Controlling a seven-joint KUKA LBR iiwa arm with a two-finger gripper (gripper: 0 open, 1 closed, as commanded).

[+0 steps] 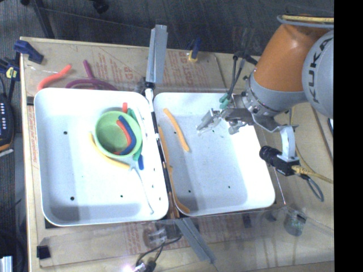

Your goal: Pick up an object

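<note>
Both white bins sit close under the camera on a wooden surface [227, 239]; the right bin [249, 194] is the one below the arm. On its floor lies one thin orange stick [177, 129], and this seems the easiest thing to pick up. It lies in the upper left part of that bin, near the dividing wall, flat on the white plastic. Its long axis runs from upper left to lower right in the view, slightly curved, with smooth, maybe rubbery skin.

The jaws [220, 119] hang over the same bin, to the right of the stick and at about the height of its upper half. Between them I see no object, and two metal tips stand apart from each other, so I judge them released and empty. To reach the stick, the jaws must travel to the left and a little down in the view, then close across the thin width, not along the length.

The left bin [62, 203] holds a green bowl [113, 134] of shiny plastic, round and shallow. Inside it are a blue curved piece [128, 130] and a red piece [125, 107], and a yellow strip [108, 154] lies under its rim. These are well apart from the jaws. The arm is grey with a big orange band [286, 55].
</note>
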